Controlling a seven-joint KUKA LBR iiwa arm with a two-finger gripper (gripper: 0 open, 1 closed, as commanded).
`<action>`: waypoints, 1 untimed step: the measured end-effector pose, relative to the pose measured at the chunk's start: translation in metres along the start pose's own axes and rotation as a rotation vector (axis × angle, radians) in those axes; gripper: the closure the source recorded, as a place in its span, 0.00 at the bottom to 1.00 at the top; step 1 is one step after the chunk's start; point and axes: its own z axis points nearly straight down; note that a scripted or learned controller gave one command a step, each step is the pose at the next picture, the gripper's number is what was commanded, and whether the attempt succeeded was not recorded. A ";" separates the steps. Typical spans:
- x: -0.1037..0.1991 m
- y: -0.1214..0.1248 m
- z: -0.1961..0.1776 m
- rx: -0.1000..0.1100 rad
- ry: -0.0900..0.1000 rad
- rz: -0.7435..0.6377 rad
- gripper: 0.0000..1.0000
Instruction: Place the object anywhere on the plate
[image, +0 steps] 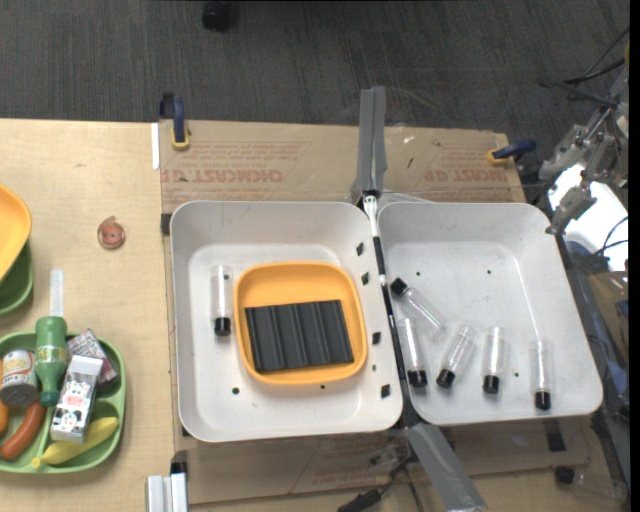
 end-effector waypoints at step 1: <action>-0.012 0.003 0.079 -0.001 0.000 -0.327 0.00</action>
